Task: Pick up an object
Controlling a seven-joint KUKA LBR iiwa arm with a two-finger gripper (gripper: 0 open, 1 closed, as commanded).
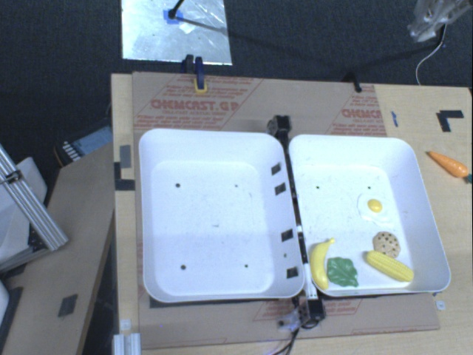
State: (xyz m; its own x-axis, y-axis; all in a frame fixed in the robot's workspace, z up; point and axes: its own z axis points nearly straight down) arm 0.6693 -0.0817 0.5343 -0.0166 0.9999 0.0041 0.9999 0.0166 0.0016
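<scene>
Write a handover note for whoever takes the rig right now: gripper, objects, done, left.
Gripper: at the view's top right, off the bins, blurred; fingers unreadable.
Right bin holds a fried egg, cookie, corn cob, banana and a green leafy piece, all near its front.
A carrot lies on the bench right of that bin.
Done: nothing picked.
Left: pick one object.

"CHEMCAST GP" on brown board (pixel 194 103).
</scene>
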